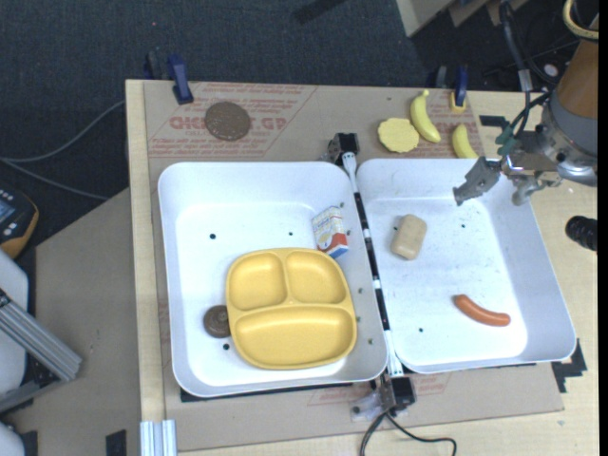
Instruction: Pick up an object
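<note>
The right bin (pixel 532 255) holds a beige, bread-like block (pixel 409 237) toward its upper left and an orange-red sausage (pixel 481 311) toward its lower right. My gripper (pixel 497 188) hangs over the bin's upper right corner. It is open, its two fingers spread wide with nothing between them. One grey fingertip (pixel 471 187) points down-left toward the beige block, about a hand's width away from it. The sausage lies well below the gripper.
The left bin (pixel 190 207) carries a yellow divided plate (pixel 289 306), a small white carton (pixel 330 230) and a brown round piece (pixel 217 321). Behind the bins on the board lie two bananas (pixel 427 117), a yellow disc (pixel 398 135) and a brown disc (pixel 227 120).
</note>
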Motion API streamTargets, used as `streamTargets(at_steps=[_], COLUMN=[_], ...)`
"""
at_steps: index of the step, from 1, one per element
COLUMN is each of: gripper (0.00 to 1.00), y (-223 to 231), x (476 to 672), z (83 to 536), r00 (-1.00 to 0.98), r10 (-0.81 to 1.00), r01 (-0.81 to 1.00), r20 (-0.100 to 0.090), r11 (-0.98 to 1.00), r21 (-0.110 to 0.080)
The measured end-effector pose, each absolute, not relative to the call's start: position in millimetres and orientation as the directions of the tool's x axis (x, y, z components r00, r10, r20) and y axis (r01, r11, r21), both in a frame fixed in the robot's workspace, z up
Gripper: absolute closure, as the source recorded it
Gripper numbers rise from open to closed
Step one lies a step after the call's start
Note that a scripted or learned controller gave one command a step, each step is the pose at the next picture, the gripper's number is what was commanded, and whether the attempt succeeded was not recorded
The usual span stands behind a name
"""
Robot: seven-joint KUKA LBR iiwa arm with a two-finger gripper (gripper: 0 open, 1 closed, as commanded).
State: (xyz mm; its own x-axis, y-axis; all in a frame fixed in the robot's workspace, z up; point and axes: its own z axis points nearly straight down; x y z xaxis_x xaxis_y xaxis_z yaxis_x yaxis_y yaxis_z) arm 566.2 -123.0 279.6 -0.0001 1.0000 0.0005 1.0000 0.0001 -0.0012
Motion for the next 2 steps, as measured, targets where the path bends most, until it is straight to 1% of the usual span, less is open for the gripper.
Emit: streamTargets(at_steps=[1,2], gripper=[0.0,0.0], y=[-93.5,-108.1], x=[645.1,638.0], z=[182.1,78.2], r00=[-0.005,0.001], r10=[1.0,1.0], r01=[1.0,1.0], r20=[0.0,0.001], r11=[0.005,-0.001], r21=[0.001,-0.009])
